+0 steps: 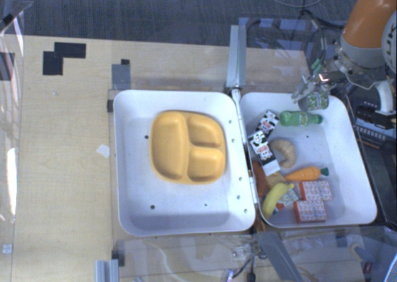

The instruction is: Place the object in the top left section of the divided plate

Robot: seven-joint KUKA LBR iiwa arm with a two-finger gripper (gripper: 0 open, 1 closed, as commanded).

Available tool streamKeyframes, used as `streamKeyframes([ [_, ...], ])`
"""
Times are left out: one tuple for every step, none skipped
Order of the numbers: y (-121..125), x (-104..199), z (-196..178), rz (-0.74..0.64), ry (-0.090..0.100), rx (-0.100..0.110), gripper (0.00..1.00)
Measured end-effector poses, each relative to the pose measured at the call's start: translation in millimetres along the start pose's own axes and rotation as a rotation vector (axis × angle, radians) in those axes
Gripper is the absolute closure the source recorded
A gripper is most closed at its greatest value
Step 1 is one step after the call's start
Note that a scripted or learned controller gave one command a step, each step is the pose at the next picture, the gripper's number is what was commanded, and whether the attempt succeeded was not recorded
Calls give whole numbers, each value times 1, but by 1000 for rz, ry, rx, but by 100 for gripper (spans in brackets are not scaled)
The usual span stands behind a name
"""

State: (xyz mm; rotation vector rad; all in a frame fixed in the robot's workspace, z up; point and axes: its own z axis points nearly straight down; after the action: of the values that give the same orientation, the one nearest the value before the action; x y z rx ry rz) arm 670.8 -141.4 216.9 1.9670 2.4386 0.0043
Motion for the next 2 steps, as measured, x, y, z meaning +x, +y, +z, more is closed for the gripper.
streamKeyframes([
  [-38,56,78,-10,4,1,100],
  [-13,141,29,-288,4,-2,100],
])
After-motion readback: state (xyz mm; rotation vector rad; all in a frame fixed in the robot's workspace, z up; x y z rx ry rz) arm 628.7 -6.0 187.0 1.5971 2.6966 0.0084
